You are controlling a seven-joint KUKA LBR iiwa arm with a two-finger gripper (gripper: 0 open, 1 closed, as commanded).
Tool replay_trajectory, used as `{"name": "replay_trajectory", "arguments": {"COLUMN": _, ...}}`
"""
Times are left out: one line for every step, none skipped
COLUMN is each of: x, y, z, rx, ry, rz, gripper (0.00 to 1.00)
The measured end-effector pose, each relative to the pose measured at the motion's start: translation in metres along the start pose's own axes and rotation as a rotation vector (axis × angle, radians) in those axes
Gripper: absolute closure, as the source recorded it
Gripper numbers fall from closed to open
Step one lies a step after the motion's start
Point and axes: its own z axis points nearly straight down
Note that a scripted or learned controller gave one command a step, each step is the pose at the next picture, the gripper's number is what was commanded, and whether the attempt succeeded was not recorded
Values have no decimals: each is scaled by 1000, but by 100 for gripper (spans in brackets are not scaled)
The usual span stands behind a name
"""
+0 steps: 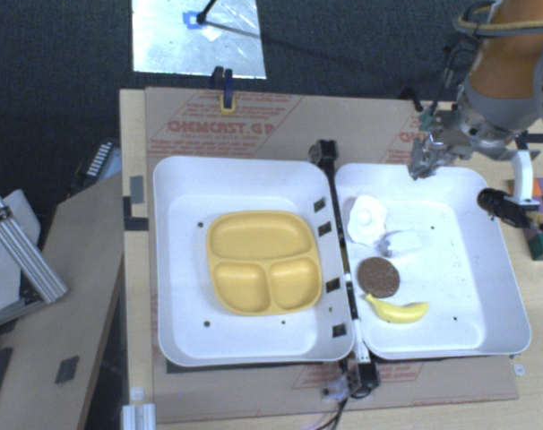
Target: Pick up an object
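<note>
Jaws [424,164] hover over the right bin's [500,276] far edge; whether apart or together, I cannot tell. Banana [397,311], brown disc [378,277] and white pieces [368,218] lie near its left edge. Yellow tray [258,261] fills the left bin [177,240].

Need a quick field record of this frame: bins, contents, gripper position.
left bin: holds yellow divided tray, three compartments
right bin: holds white fried-egg toy, small white object, brown round disc, banana
banana vs disc: banana just below the disc, close beside it
gripper: above the right bin's far rim, nothing seen between its fingers
arm: enters from the right
</note>
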Motion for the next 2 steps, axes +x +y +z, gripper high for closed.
{"name": "replay_trajectory", "arguments": {"x": 56, "y": 7, "z": 2, "rx": 0, "ry": 1, "rz": -1, "gripper": 100}}
{"name": "replay_trajectory", "arguments": {"x": 103, "y": 12, "z": 12, "rx": 2, "ry": 1, "rz": 0, "gripper": 100}}
